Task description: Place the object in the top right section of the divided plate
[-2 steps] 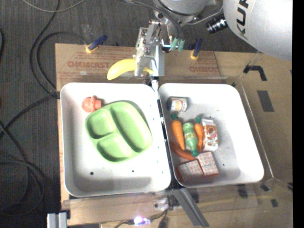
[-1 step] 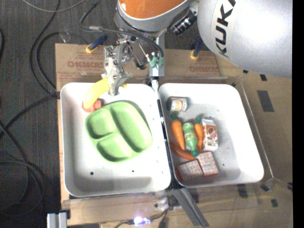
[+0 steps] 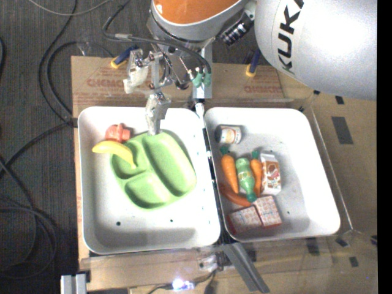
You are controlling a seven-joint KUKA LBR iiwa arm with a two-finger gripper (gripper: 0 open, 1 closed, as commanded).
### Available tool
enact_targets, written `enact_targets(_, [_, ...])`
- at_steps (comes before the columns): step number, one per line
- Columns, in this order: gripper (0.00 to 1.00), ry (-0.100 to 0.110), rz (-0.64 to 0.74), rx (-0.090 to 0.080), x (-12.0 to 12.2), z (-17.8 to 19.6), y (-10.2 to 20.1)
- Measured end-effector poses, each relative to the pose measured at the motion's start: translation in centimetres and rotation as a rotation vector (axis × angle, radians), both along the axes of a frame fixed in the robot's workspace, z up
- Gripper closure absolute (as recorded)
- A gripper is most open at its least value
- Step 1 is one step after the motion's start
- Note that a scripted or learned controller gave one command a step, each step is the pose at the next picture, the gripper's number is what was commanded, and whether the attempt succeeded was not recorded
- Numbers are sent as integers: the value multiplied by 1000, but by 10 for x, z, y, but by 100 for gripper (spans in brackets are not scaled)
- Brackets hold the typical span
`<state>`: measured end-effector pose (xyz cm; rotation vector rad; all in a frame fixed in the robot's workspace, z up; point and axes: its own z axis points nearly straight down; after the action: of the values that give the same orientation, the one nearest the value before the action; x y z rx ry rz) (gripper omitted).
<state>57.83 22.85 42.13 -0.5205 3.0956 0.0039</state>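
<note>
Seemingly nothing is placed yet: the green divided plate (image 3: 160, 171) in the left bin (image 3: 92, 219) has bare sections, with a yellow banana (image 3: 116, 152) lying across its rim nearest the bin's left edge. The gripper (image 3: 155, 120) hangs at the plate's far rim, beside the banana; whether it grips anything, I cannot tell.

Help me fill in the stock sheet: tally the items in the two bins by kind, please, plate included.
Divided plate: 1
Banana: 1
Red toy, kind unclear: 1
Can: 1
Carrots: 2
Green bottle: 1
Carton: 1
Sausage: 1
Patterned boxes: 2
Total: 11
</note>
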Motion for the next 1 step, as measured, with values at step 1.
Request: enact_targets(1, [0, -1, -106, 1, 60, -12, 6])
